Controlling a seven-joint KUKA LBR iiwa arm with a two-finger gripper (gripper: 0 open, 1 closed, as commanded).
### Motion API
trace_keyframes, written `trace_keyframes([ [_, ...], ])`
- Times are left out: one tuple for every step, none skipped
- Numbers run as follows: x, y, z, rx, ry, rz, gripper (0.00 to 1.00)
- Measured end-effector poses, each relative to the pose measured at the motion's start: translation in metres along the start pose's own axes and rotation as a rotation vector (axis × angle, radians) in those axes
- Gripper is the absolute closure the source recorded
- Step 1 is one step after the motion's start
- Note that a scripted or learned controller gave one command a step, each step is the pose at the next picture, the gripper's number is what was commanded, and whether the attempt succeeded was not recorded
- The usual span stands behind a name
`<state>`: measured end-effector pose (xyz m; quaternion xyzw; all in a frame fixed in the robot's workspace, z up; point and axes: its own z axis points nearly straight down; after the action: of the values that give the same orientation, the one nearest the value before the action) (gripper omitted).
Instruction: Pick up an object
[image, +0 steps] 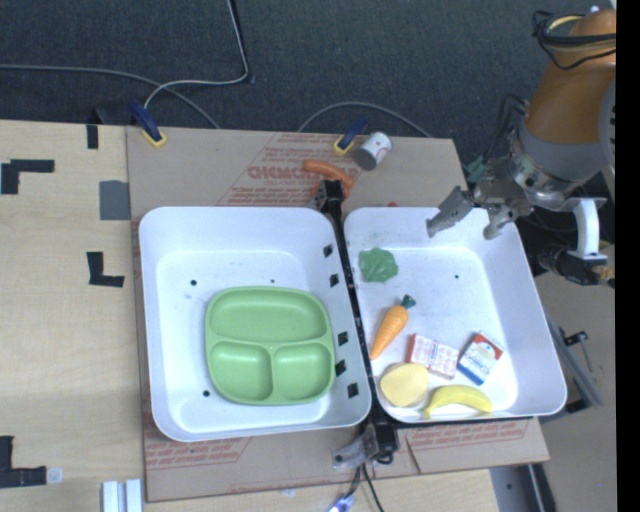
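Grey arm (560, 150) w/ orange band above wrist; dark cable at top; two grey-fingered hand (468, 219).

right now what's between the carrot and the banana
In the camera view, the yellow round piece lies between the carrot and the banana.

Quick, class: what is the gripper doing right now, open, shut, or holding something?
Gripper: open, fingers spread, holding nothing, above the right bin's far edge.
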<state>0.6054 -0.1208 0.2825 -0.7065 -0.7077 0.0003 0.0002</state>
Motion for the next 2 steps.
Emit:
trace_keyframes([
  [0.027,0.009,0.102,0.003,0.000,0.000,0.00],
  [0.017,-0.033,0.196,-0.002,0.000,0.001,0.00],
])
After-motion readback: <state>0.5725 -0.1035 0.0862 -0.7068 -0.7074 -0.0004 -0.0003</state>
